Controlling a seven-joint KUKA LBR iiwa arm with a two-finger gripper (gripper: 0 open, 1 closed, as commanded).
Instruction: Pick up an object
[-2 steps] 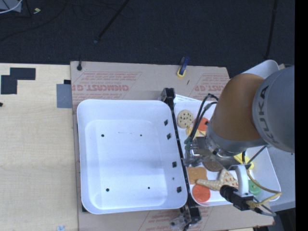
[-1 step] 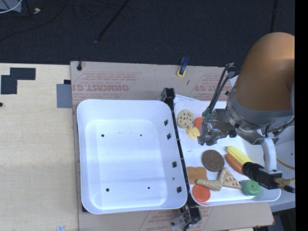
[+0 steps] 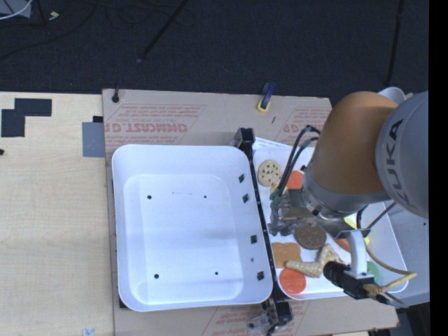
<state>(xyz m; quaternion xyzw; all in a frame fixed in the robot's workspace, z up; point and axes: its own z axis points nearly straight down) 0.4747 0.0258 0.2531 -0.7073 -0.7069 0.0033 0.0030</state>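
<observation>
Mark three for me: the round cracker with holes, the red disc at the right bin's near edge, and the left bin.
cracker (image 3: 268, 173), camera view, middle of its dotted face
red disc (image 3: 292, 281), camera view, centre of its top
left bin (image 3: 183, 219), camera view, bare floor

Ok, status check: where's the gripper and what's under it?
Gripper low over right bin, fingers unclear. Nothing seen held. Toy food bunched beneath: round cracker, brown disc, red disc. Arm covers most of the bin.

Cardboard sheet (image 3: 175, 117) under the left white bin (image 3: 133, 187), blue-and-yellow clamp (image 3: 266, 98) at twelve o'clock, grey patch (image 3: 92, 138) at nine o'clock.
</observation>
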